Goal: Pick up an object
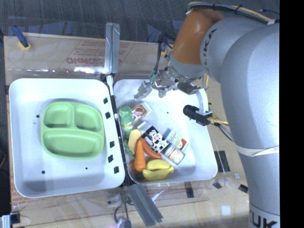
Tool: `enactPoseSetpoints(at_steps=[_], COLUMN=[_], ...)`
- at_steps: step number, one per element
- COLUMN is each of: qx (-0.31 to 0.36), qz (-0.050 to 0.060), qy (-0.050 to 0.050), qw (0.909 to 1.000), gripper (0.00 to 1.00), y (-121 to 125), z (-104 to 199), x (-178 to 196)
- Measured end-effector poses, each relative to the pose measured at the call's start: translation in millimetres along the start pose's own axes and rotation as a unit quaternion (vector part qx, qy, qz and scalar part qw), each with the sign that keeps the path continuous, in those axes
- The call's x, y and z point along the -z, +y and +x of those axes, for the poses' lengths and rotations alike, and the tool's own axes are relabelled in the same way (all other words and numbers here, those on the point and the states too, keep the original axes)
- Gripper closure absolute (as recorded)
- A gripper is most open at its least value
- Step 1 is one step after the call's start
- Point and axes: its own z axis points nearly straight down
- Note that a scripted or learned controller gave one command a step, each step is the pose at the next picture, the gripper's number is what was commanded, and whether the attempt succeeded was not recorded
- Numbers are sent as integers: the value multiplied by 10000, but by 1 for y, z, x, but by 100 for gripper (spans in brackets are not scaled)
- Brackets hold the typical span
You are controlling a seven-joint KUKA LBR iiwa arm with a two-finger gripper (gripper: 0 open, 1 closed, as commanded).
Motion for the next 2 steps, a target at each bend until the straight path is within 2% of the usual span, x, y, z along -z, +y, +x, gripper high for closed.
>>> enactPoseSetpoints(at_steps=[1, 2], qx=[-95, 401], qz=[-34, -2], qy=[-1, 0], qw=[9999, 9992], gripper=[0, 0], y=[-21, -42], z=[-9, -27], x=[-75, -13])
